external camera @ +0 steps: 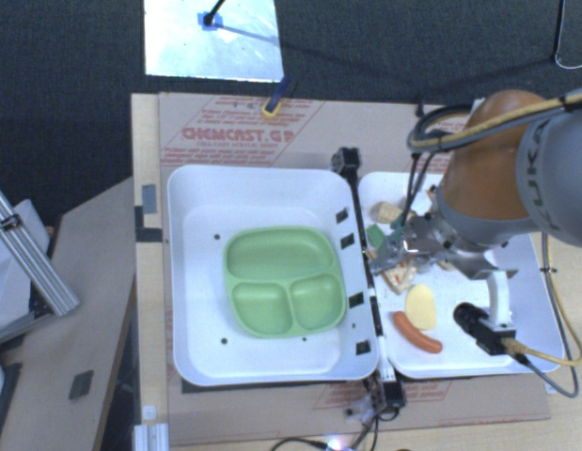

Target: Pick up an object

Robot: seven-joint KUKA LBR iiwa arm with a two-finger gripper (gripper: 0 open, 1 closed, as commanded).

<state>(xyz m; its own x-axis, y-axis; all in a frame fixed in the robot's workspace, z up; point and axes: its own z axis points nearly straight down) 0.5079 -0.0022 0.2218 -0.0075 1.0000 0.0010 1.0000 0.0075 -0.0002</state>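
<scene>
Edges: left bin (pixel 182 252) and right bin (pixel 460 360) sit side by side, rims touching along a seam set with black clips (pixel 348 242).
Open room: left bin has bare floor all round the plate (pixel 281 280). The right bin is crowded on its left side and largely covered by the arm (pixel 497 177).
Surface: both bins rest on a printed brown sheet (pixel 239 134) over the pale tabletop (pixel 102 252).
Room: dark floor (pixel 65 64) beyond, with a shiny square panel (pixel 213 26) at the far side and a metal rail (pixel 27 252) at the left.
Left bin: green three-part plate, nothing in it.
Right bin: red sausage (pixel 417 334) near the front rim, yellow piece (pixel 420 306) just behind and touching it, tan piece (pixel 398 278) just beside the seam, pale piece (pixel 389 211) toward the back.
Hand (pixel 396 249): low over the right bin's left side, between the pale and tan pieces. Spread or pressed together, I cannot tell, and no grip on anything is visible.
</scene>
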